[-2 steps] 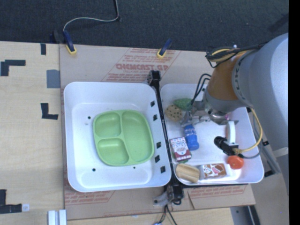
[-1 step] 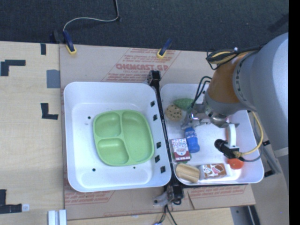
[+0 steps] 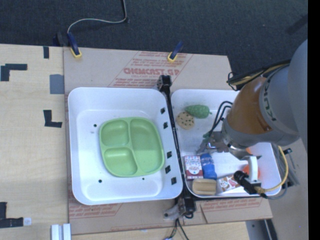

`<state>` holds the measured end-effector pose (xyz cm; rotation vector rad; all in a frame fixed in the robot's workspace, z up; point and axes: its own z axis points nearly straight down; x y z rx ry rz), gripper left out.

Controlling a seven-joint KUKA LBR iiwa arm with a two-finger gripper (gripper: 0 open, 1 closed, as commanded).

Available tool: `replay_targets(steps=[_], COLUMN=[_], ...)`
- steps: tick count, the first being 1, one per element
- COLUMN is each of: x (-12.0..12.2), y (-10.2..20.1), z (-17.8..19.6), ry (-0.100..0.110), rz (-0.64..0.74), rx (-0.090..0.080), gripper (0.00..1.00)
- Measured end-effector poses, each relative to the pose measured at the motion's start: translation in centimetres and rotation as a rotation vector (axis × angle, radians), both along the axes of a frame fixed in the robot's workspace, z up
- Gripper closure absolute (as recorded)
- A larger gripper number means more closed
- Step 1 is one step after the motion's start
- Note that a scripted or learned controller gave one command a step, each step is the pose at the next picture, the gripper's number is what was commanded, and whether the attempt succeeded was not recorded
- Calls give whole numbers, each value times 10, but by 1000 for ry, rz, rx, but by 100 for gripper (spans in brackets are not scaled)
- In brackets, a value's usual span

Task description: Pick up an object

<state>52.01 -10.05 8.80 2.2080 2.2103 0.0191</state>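
The grey arm with its orange band [image 3: 250, 111] hangs over the right white bin [image 3: 226, 96]. Its gripper [image 3: 209, 145], whose state I cannot tell, hovers at twelve o'clock from a small blue packet [image 3: 208, 167].

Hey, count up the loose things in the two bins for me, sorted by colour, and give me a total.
Green: 2, tray and pickle
Tan: 2, cookie and bread
Red and white: 2, box and packet
Blue: 1, pack
Total: 7
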Motion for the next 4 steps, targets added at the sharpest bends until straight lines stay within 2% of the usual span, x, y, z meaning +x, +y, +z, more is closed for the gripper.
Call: replay_targets(steps=[1,2,3,4], x=[97,120,140,140], y=[1,-49,-27,-7], z=[54,-3,-5,-5], ry=[19,22,62,61], rz=[0,-2,-2,-3], rx=[2,1,-1,-5], gripper=[0,0,0,0])
